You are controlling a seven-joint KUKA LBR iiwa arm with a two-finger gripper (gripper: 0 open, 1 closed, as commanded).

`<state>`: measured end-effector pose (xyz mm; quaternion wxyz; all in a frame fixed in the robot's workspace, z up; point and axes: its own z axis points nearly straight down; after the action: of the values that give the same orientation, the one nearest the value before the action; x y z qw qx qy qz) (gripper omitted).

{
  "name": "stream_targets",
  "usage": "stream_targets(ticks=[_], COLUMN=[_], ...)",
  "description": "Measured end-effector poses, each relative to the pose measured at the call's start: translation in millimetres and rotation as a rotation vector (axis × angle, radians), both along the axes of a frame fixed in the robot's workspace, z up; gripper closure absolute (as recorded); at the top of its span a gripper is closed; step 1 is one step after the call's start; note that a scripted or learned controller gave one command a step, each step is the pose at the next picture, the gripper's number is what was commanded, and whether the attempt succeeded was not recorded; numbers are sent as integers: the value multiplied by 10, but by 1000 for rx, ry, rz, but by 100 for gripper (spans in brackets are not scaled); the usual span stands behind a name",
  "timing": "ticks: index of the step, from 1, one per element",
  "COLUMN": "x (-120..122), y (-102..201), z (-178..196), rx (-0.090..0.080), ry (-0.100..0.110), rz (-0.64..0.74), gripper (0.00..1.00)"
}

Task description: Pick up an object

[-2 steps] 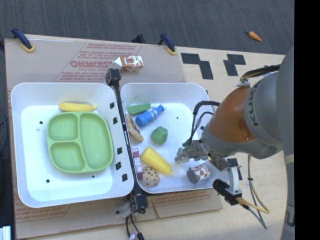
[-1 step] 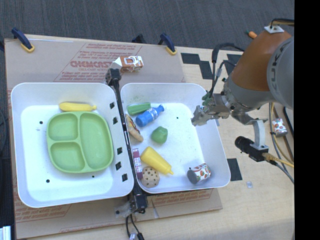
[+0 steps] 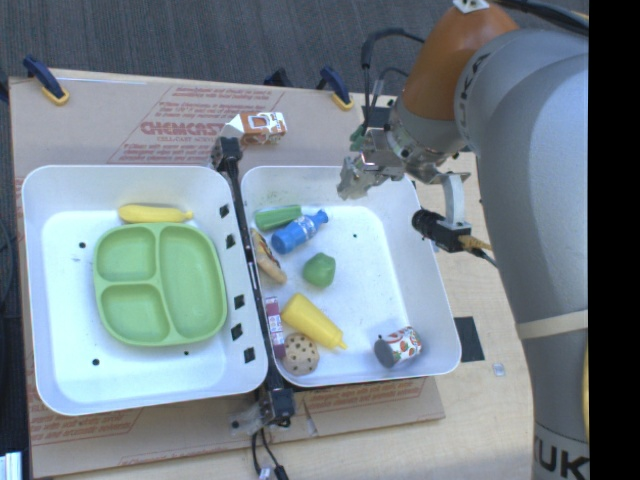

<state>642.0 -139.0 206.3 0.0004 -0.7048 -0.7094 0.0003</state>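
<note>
Gripper [image 3: 356,180] at back edge of right bin [image 3: 425,268], near its back right corner; whether it grips anything cannot be told. Right bin holds green item [image 3: 277,216] and blue bottle [image 3: 298,232] toward back left corner, green ball [image 3: 319,270] mid-bin, yellow cone [image 3: 312,322] and speckled ball [image 3: 301,353] at front left corner, small cup [image 3: 398,347] at front edge. Left bin [image 3: 60,368] holds green divided tray [image 3: 160,283]; banana [image 3: 154,213] just behind it.
</note>
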Motion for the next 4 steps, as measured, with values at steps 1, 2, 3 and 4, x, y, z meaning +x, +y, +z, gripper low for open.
stream_targets(ticks=[1,2,3,4], x=[-442,-798,-1427,-1218], y=[826,1332,1977,2819], z=[420,202,548,69], rx=[2,0,1,-1], ry=[0,3,2,3], rz=[1,1,1,3], gripper=[100,100,100,100])
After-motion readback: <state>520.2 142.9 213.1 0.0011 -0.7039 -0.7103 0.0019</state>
